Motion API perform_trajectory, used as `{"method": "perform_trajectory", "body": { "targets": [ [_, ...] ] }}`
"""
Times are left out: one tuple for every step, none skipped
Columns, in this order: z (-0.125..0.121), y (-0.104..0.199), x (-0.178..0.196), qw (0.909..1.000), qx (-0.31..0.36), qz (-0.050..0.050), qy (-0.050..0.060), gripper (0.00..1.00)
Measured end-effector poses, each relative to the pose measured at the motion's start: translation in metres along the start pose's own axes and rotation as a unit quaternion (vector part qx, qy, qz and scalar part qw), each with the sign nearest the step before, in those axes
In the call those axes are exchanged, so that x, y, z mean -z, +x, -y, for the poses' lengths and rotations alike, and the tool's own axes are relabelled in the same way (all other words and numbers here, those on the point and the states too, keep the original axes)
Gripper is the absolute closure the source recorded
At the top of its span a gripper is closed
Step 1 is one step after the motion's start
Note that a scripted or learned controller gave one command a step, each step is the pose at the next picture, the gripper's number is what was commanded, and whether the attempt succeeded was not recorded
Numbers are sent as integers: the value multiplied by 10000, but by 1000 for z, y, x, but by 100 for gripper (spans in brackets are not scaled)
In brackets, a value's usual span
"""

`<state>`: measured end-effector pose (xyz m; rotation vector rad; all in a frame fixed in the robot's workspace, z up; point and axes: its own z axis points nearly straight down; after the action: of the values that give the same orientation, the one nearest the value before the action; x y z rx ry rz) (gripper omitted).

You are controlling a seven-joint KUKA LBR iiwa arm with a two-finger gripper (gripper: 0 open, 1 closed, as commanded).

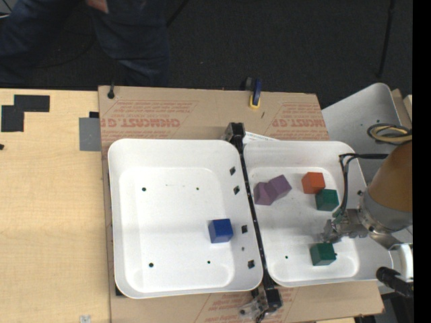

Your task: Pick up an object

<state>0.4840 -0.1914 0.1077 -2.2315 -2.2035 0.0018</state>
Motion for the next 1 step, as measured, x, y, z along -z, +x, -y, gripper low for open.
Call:
{"method": "perform_trajectory", "body": {
  "targets": [
    [0,-1,9,10000,-28,1,2,100]
  ]
}}
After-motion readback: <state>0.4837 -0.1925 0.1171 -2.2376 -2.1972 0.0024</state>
